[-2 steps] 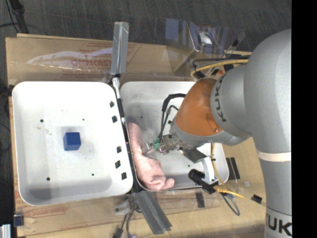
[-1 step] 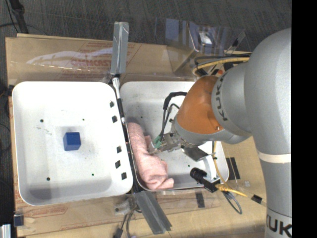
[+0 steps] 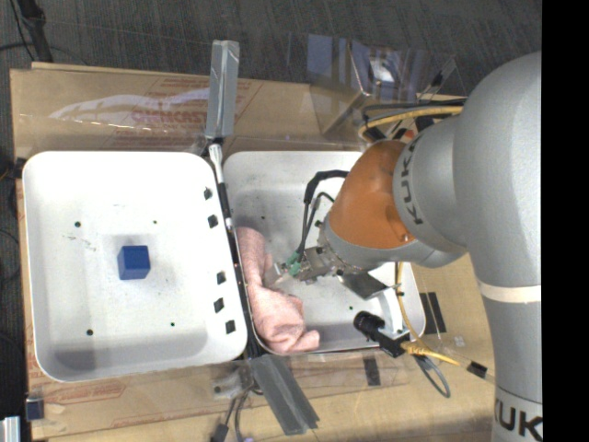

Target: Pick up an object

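looking down past the grey arm's orange band [image 3: 368, 205], we find the gripper [image 3: 296, 270] low inside the right bin [image 3: 276, 168], near that bin's left wall and a little below its middle. the wrist hides the tips, so we cannot tell how the claw stands, and we see nothing held in it.

the nearest thing to grasp is the pink cloth [image 3: 271, 297] — it lies just left of and below the claw, bunched along the right bin's left wall and running down toward its lower left corner. its long axis follows that wall, top to bottom in the view, so we judge the coming move to be a short shift left and down, with the claw closing across the cloth's narrow width. soft folds may slip or only partly lift.

farther off, the blue cube [image 3: 134, 261] sits alone in the left bin [image 3: 55, 182], a little left of centre and well apart from the claw — a much longer reach over the divider.

beyond the bins we see a cardboard sheet [image 3: 110, 109] under their top edges, then dark floor [image 3: 276, 7].
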